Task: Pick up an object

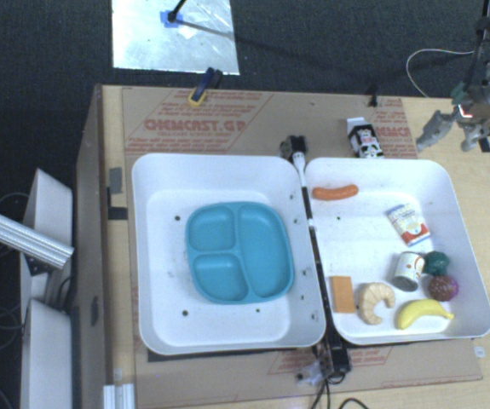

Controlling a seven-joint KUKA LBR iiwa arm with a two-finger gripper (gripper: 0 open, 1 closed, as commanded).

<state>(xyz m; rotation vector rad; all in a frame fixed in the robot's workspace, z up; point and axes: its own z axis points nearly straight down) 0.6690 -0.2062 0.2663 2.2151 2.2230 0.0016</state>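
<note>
The right bin (pixel 372 237) holds several small objects: an orange sausage (pixel 334 192) at the back, a small red and white carton (pixel 407 224), a white can (pixel 407 270), a dark green item (pixel 437 262), a maroon ball (pixel 442 288), a yellow banana (pixel 423 313), a croissant (pixel 376 302) and a flat orange block (pixel 342 293). My gripper (pixel 455 136) hangs at the far right, beyond the back right corner of that bin and above the cardboard. It looks open, with nothing between its fingers, and is well apart from every object.
The left bin (pixel 155 228) holds a blue sectioned plate (pixel 239 251). A small black and white item (pixel 363 139) stands on the cardboard behind the right bin. A black clip (pixel 296 149) sits where the bins meet at the back.
</note>
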